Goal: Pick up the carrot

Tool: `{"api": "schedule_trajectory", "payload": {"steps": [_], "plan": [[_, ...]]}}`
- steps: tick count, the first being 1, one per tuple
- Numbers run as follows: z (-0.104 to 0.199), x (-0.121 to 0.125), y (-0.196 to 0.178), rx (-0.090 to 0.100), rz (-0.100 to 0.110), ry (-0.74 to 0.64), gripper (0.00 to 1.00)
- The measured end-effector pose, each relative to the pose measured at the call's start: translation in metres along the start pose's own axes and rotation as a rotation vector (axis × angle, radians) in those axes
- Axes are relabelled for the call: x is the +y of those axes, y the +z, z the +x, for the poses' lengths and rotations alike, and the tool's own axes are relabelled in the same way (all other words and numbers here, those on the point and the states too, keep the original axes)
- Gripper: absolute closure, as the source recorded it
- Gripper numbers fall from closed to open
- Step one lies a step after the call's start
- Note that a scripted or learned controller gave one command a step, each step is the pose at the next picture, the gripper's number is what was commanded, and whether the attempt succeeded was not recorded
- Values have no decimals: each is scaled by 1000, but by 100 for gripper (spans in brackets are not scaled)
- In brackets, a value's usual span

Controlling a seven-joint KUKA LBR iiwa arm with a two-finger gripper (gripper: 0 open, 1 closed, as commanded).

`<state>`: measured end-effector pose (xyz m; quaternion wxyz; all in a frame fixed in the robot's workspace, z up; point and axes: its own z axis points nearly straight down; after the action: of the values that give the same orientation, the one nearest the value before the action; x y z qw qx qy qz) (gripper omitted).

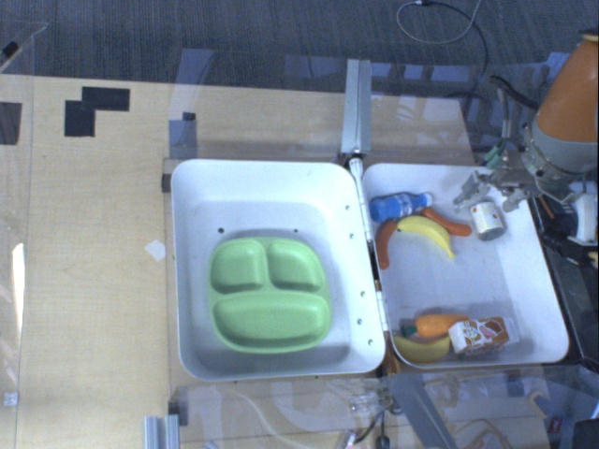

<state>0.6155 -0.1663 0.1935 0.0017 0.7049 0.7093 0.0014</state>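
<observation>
Here the carrot [436,325] lies lengthwise left-right, green top pointing left.

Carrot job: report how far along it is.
Nothing looks done yet: the carrot lies at the near end of the right bin, against a yellow banana and a small bottle. In hand: the claw is at the bin's far right corner, away from the carrot. Left: move over it, grasp and lift.
</observation>
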Motion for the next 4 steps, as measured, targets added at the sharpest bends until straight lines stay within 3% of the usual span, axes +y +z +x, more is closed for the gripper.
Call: {"api": "schedule_trajectory", "payload": {"steps": [1, 2, 3, 4], "plan": [[31, -110, 15, 0, 1, 52, 0], [85, -126, 101, 0, -3, -243, 0], [79, -122, 102, -5, -16, -640, 0], [72, -122, 102, -7, -16, -926, 0]]}}
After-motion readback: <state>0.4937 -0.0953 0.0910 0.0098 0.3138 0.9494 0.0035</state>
